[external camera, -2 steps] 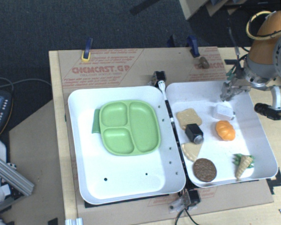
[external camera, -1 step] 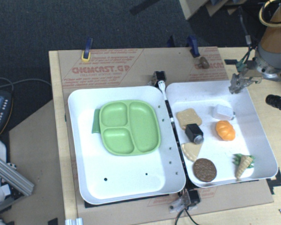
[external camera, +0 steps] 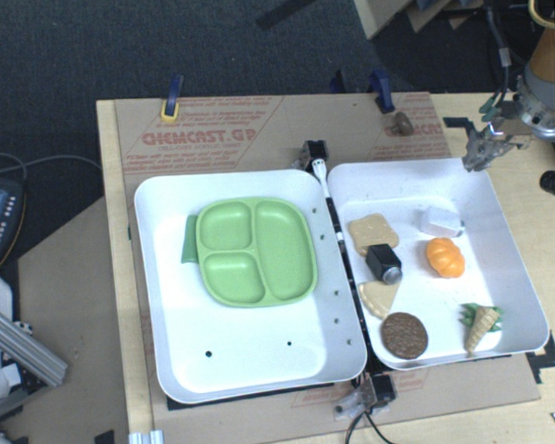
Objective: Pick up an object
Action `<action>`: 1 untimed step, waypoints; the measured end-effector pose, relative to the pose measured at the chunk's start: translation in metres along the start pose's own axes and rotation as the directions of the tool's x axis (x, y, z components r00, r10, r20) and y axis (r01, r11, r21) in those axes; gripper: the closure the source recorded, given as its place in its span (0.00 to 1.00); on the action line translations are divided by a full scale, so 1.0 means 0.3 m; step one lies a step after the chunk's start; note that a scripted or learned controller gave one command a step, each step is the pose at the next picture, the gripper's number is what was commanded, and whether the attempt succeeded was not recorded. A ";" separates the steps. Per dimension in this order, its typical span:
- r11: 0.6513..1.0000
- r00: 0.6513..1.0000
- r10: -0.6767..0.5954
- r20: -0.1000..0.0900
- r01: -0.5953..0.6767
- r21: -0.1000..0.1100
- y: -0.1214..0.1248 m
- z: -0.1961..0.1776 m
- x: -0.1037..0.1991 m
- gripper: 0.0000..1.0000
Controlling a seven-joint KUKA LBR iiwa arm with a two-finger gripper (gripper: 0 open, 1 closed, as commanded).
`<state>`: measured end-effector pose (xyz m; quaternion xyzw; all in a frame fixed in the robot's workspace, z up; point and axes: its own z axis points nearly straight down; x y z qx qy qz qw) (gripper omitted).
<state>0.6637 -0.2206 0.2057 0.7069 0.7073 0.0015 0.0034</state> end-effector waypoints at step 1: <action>1.000 1.000 0.000 0.000 0.000 0.001 0.004 -0.072 -0.001 1.00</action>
